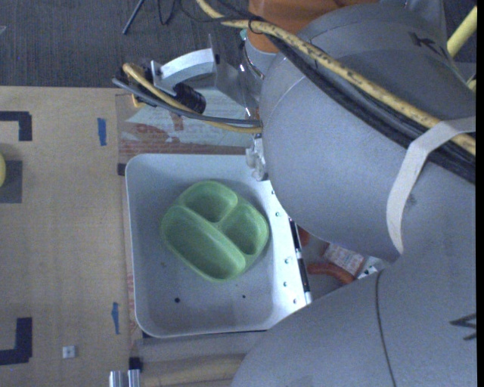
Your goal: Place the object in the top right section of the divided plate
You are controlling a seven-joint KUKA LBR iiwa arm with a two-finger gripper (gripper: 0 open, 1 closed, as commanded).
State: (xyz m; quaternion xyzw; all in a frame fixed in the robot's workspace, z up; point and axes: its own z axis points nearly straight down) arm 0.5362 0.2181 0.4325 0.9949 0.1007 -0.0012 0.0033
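The green divided plate (pixel 215 229) lies in the left white bin (pixel 151 295), its 3 sections bare, while the object, perhaps the reddish packet (pixel 340 263) under the arm (pixel 340 174), looks light and crinkly, best pinched across its middle.

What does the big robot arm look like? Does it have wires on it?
The arm is big, smooth, rounded and grey. An orange band shows near the top. Yes: yellow and black cables run along it, and a pale strap wraps around it.
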